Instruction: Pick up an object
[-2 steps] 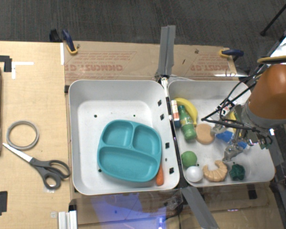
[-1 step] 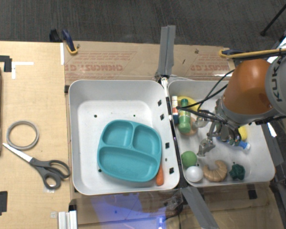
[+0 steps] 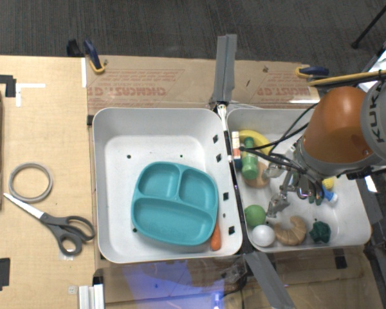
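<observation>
Gripper [image 3: 278, 203] of my arm low in the right bin [image 3: 354, 237], finger state I cannot tell, green ball [image 3: 255, 214] just beside it near the front edge (white ball [image 3: 264, 235] touching)

A grey arm with an orange band [image 3: 338, 126] reached in from the right over the right bin [image 3: 354, 234], its gripper [image 3: 284, 195] hanging above a green ball [image 3: 255, 214], a white ball [image 3: 264, 235] and a croissant-shaped piece [image 3: 292, 231]. A teal divided plate [image 3: 175, 203] lay in the left bin [image 3: 116, 140], an orange carrot [image 3: 215, 238] just beside it. Scissors [image 3: 55, 224] and a tape roll [image 3: 31, 181] rested on the bench.
</observation>
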### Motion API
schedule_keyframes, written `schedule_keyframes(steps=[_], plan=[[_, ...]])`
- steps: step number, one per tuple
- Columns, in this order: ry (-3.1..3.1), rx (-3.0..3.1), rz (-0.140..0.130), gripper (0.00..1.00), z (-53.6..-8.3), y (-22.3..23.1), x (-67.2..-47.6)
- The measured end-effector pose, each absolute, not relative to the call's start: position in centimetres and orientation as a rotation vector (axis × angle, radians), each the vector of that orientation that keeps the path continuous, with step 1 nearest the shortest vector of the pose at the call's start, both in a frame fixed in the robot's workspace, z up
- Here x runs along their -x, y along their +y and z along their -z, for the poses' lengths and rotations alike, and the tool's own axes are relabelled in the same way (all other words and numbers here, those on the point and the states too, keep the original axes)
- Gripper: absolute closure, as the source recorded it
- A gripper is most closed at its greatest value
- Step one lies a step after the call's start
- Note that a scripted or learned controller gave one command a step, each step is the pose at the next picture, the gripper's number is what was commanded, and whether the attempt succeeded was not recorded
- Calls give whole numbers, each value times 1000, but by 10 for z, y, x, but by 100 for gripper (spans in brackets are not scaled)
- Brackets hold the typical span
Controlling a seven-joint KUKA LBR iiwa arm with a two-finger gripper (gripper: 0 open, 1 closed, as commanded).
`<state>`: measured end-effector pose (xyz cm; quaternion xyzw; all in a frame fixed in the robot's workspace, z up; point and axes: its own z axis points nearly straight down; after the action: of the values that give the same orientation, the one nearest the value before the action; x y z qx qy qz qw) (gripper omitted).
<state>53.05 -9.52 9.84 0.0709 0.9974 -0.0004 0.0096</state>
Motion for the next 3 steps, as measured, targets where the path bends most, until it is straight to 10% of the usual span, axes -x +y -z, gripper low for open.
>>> schedule_keyframes(steps=[1,2,3], plan=[[3080,-582,0,0,-100,-114,-630],[3096,-426,3,0,-99,-141,-566],[3114,-219,1,0,-99,-93,-618]])
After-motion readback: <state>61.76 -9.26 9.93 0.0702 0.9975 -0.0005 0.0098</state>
